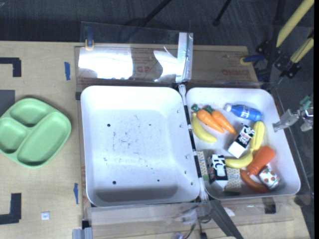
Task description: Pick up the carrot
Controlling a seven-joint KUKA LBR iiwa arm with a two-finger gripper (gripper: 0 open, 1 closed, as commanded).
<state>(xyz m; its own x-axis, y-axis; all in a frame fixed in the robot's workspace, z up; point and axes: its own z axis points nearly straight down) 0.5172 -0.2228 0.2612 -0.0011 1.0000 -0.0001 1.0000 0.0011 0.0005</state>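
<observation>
carrot (214,121) lies in right bin (286,148), far-left part, touching a banana (202,131). gripper (294,116) sits at that bin's right rim; grip state unreadable.

Carrot (215,120) in right bin (288,148), touching banana (203,132).

Single fixed camera above the bench, looking down at a slant — far enough back to take in both white bins. Left bin (132,143) mid-frame, right bin (279,133) toward the right edge; the gripper (291,117) enters just beyond that bin's right wall.
</observation>
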